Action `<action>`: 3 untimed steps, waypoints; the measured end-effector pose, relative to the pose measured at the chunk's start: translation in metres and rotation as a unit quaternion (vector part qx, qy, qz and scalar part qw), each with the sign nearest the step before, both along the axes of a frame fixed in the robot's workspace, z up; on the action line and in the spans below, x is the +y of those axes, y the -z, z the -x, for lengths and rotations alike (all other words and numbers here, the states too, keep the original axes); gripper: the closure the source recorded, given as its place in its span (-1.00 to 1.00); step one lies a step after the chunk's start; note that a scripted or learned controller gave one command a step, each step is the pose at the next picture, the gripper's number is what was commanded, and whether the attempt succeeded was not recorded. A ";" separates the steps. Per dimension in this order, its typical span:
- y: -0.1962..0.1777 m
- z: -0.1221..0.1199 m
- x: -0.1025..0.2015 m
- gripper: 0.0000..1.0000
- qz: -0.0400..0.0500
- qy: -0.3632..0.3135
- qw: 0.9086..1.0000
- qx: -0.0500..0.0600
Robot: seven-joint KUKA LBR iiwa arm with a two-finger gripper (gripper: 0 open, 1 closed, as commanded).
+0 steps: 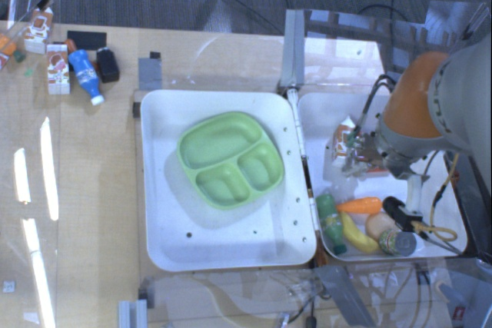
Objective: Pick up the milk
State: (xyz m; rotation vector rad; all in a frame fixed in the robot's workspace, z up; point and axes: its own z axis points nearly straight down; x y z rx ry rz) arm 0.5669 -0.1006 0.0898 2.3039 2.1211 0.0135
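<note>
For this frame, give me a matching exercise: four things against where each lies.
Things:
1. green divided plate
2. milk carton
3. banana
4. blue bottle

Places:
A. bench, left of both bins
B. left bin
C. right bin, near edge
D. right bin, by the claw

Pairs: 1-B, 2-D, 3-C, 4-A
</note>
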 end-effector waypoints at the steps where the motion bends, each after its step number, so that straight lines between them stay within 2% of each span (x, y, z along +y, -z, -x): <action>1: 0.002 -0.062 -0.040 1.00 0.001 0.016 1.000 0.001; 2: 0.002 -0.061 -0.038 -1.00 0.000 0.015 1.000 0.002; 3: 0.005 -0.093 -0.078 -1.00 -0.013 -0.033 0.999 0.037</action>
